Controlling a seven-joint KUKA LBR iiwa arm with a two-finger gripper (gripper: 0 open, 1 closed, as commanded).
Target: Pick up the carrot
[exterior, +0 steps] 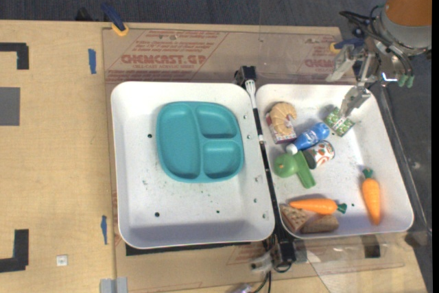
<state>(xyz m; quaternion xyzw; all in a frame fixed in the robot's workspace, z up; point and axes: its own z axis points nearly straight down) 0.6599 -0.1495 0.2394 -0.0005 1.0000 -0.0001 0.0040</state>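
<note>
Two carrots lie in the right bin (401,213). One carrot (371,197) lies near the lower right of the frame, close to the bin's right wall, its green top pointing up-frame. The other carrot (317,205) lies across the bin's bottom edge, green top to the right, touching or nearly touching a brown bread-like piece (309,221) just below it. The right-hand one looks the easier pick, since it has clear floor on its left side.

The gripper (357,99) hangs at the upper right of the frame over a small green-and-white packet (339,122). At this size I cannot tell whether its fingers are parted or closed, and nothing is visibly held.

To do the step well, I judge the gripper should travel down-frame, straddle the carrot's thick middle across its long axis, and keep clear of the wall. The green pepper (296,167), blue bottle (310,136) and teal plate (200,141) in the left bin are out of the way.
</note>
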